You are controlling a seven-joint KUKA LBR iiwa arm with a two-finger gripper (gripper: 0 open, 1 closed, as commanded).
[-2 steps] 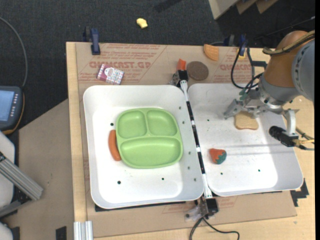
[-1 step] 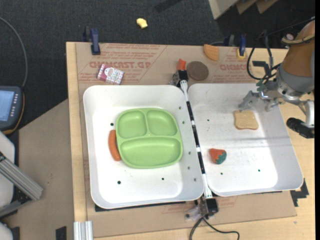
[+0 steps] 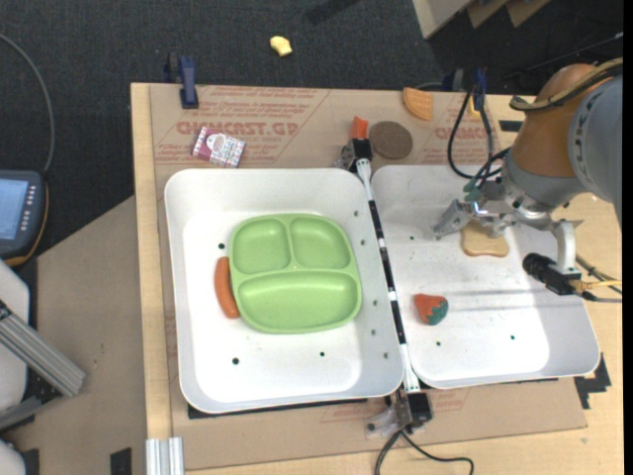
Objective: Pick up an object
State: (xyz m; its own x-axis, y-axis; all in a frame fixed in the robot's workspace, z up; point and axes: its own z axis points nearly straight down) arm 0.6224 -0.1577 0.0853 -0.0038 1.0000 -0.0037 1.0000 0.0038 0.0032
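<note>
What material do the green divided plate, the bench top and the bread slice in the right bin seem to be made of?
Green plate: probably plastic; it has one even colour, a smooth matt surface and moulded compartments.
Bench top: probably cardboard or fibreboard; it is flat, tan and carries printed red lettering.
Bread slice: likely a plastic or foam toy; its tan surface looks smooth, but the picture is too small to be certain.

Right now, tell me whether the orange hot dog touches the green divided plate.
Touching. The camera view shows the hot dog lying against the left rim of the green plate, with no white bin floor visible between them.
</note>
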